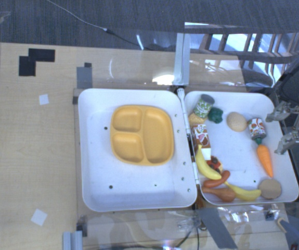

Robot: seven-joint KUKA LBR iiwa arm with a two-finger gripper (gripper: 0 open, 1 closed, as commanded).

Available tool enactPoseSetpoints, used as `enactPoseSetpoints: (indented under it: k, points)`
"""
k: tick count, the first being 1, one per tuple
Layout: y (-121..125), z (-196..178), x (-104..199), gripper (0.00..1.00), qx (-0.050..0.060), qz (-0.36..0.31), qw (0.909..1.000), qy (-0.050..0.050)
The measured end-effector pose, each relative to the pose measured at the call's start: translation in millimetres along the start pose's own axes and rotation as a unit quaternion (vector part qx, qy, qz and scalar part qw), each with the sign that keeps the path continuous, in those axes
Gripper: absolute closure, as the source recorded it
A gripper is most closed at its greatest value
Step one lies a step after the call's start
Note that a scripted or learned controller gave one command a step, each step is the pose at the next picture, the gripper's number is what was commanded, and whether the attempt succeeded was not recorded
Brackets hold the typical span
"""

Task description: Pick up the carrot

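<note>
The worktop (29, 155) is pale wood and carries two white bins side by side. The left bin (94, 186) holds a yellow plate (141, 134) with three sections, lying near the middle. The right bin (235, 150) holds all the small things, and my arm reaches in from the right, at that bin's right rim.

My hand (287, 129) hangs at the right rim of the right bin, about level with its middle. Two metal fingers (283, 111) point left into the bin, one above the other here, and they stand apart with nothing between them.

The carrot (264, 160) lies in the right bin close to the right wall, just left of and below my hand, its thick end up and its tip pointing down. It is not touching my fingers.

A small can (256, 129) lies just above the carrot's top, almost touching it, level with my hand. A brown potato (270, 188) sits just below the carrot's tip in the lower right corner. A pale potato (236, 121) lies further left. Along the left wall lie a jar (203, 107), a green piece (215, 115), a bottle (202, 138), two bananas (206, 165) and a sausage (219, 194), well apart from the carrot.
</note>
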State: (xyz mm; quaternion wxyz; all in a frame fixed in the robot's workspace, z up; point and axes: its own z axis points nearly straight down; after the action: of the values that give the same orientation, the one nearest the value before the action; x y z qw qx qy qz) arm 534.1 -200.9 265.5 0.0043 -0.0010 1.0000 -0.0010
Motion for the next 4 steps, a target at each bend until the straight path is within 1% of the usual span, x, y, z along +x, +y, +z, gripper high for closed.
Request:
enactPoseSetpoints:
  k: [1,2,3,4]
  points:
    - [-4,116,44,0.0,-0.002,0.029,0.9996,0.006]
    - [-4,167,44,0.0,0.001,0.055,0.9985,-0.002]
    - [-3,156,40,1.0,0.002,0.052,0.9986,-0.007]
    - [-4,166,46,1.0,0.0,-0.043,0.9991,0.0]
